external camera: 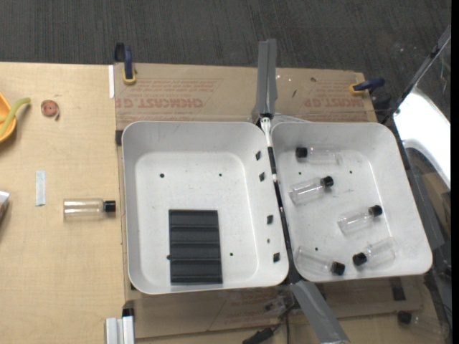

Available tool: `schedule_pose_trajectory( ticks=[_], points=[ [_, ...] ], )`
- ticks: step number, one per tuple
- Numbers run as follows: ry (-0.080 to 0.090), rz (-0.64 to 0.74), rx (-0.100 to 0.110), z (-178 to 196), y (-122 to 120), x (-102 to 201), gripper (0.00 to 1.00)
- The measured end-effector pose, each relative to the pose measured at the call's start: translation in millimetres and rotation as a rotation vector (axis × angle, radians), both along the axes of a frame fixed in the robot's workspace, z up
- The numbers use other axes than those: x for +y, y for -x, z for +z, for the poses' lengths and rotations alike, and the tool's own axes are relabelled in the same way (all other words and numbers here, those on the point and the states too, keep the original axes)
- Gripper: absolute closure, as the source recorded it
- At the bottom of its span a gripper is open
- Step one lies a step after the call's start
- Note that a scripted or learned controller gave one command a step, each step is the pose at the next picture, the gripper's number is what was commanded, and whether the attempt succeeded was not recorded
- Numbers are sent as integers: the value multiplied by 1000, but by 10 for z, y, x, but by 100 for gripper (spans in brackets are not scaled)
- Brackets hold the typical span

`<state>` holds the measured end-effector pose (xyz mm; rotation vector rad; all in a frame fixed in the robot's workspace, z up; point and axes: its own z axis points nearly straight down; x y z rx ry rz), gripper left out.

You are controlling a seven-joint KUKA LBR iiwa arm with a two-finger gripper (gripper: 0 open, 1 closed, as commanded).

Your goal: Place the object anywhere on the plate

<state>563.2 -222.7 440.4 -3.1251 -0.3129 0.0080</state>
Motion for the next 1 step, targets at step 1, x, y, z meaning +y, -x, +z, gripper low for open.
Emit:
schedule_pose_trajectory(
  ticks=[1],
  points=[
    [0,34,0,-9,-523,210,0]
  ],
)
